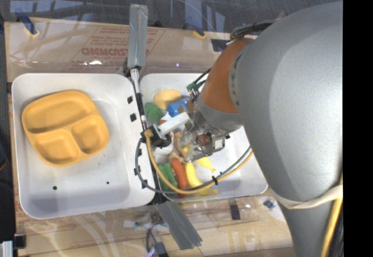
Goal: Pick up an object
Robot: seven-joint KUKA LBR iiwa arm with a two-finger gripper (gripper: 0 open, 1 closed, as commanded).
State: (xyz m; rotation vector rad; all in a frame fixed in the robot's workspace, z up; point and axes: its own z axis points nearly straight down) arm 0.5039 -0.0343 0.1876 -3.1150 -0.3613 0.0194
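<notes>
Down in the right bin [247, 183] our hand [185, 138], its state impossible to tell, hovers over light, rigid, slippery-looking toy food [182, 174] at six o'clock, best pinched across a narrow middle.

toy foods heaped in the right bin [247, 183]
orange carrot [180, 174] beside a green piece [166, 172] near its front edge; yellow lump [166, 98] toward the back.

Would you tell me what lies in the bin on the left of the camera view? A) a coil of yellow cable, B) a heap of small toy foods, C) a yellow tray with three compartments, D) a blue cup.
C: the yellow tray, divided into three compartments, lies in the left bin, while the small items are heaped in the right bin under the arm.
</notes>
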